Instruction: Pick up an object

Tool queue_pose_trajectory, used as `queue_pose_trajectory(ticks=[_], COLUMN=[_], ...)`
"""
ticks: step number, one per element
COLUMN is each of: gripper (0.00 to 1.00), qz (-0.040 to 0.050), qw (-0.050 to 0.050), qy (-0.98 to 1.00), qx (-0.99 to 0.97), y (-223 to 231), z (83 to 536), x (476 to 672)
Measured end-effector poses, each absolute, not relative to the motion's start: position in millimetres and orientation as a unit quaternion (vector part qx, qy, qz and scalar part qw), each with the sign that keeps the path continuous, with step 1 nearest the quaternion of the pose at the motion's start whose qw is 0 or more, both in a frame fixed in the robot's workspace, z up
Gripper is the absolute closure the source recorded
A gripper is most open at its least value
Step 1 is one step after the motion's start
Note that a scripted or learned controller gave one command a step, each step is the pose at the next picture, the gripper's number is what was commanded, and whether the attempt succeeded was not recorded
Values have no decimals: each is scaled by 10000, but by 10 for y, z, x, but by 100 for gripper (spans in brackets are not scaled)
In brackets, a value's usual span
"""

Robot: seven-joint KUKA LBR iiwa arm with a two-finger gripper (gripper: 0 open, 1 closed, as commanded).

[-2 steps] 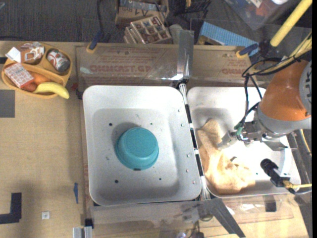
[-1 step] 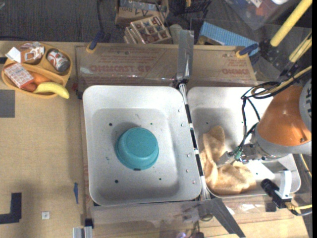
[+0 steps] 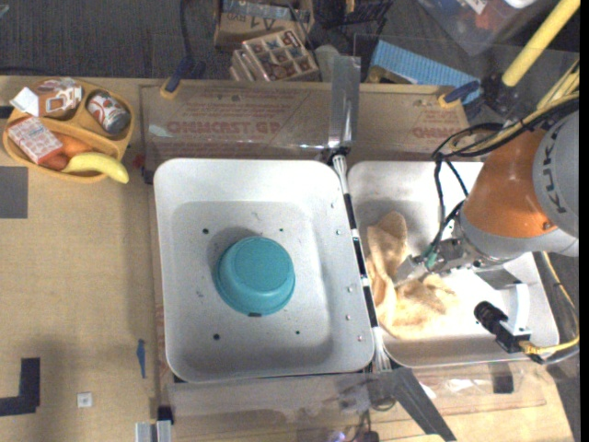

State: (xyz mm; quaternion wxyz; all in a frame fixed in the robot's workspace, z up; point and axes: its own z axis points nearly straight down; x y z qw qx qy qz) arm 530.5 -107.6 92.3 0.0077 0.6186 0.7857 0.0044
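A robotics lab: plywood bench, twin white bins, loose cables, floor clutter of boxes.

— What have I got to pick from?

— Two things on my feed. A teal bowl sits upside down near the middle of the left bin, round base facing up.

— And the other bin?

— A crumpled tan cloth lies along the left side of the right bin, bunched in folds, running from mid-bin toward the near wall.
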Motion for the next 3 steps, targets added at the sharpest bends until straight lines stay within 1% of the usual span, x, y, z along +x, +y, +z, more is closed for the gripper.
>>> queue_pose_trajectory(ticks=[1, 2, 3], gripper=[0, 0, 0], qz=[49, 41, 42], qw=[94, 82, 80], qy=[7886, 8239, 8400], qx=[6148, 5666, 5425], y=[-1049, -1113, -1095], z=[928, 928, 931], x=[5231, 5972, 5797])
